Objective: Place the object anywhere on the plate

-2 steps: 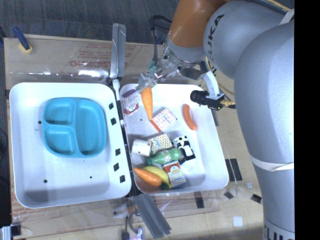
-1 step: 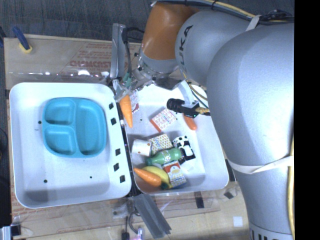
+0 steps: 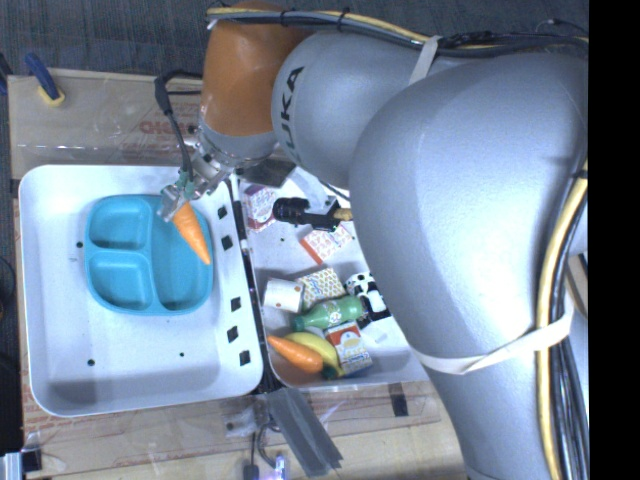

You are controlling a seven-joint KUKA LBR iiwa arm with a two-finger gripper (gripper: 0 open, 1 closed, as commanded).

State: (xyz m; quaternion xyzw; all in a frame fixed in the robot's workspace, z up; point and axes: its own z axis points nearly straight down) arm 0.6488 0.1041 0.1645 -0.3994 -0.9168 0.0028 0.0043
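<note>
An orange carrot [image 3: 192, 233] hangs tip-down over the right edge of the blue divided plate [image 3: 130, 258], which lies in the left bin. My gripper [image 3: 180, 196] is shut on the carrot's green top end. The carrot's lower tip points toward the plate's right compartment. I cannot tell whether the tip touches the plate.
The left bin [image 3: 120, 368] holds the plate. The right bin [image 3: 385, 353] holds several toy items: a green bottle [image 3: 330, 315], a banana and orange piece [image 3: 300, 351], small boxes [image 3: 322, 243]. The big arm [image 3: 430, 188] covers much of the right bin. A dividing wall [image 3: 240, 288] separates the bins.
</note>
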